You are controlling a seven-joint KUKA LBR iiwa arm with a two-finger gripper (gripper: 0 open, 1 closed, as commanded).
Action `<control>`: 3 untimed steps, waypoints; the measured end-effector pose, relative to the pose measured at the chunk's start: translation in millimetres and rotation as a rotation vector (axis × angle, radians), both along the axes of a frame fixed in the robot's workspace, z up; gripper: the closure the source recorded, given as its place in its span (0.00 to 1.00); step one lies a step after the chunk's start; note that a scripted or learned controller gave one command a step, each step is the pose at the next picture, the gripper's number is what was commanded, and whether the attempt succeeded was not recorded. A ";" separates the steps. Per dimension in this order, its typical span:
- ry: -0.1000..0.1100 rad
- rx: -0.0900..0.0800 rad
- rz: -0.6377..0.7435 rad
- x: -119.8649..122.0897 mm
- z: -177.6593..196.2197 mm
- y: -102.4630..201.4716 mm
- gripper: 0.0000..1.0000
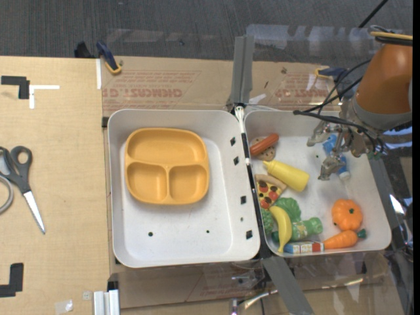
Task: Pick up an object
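Camera view is looking down on a tan wooden bench (52,195) carrying two shallow white bins side by side. The grey arm with its orange band (387,77) is reaching in from the right, and its metal two-finger end effector (333,165) is hanging over the upper right part of the right white bin (377,195), its fingers pointing down with a visible gap between them and nothing sitting in that gap. The nearest toys are lying to its left and below: a yellow plastic squeeze bottle (289,174) is resting just beside it toward the bin's middle, a red-brown toy hot dog (264,144) is sitting near the top left corner, and a small orange toy pumpkin (346,214) is lying below it near the right wall. Along the bin's lower edge a pizza slice toy (269,191), a yellow banana (283,223), a green leafy vegetable toy (289,210), a small red-and-white tube (304,247) and an orange carrot (340,240) are crowding together, touching one another. Bare white floor is showing around and under the end effector. The left white bin (177,241) is holding a yellow three-compartment plastic tray (167,166) toward its upper left, with bare floor below it. Grey-handled scissors (25,182) are lying on the bench far left.
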State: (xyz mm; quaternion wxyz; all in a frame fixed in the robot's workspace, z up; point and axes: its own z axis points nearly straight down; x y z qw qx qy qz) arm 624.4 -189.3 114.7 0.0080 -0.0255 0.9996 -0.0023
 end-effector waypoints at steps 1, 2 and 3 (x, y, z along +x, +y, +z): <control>0.009 0.002 0.019 10.1 -20.6 -23.2 0.00; 0.009 0.002 0.019 10.1 -20.5 -23.2 0.00; 0.007 0.002 0.020 36.8 -19.5 -23.4 0.00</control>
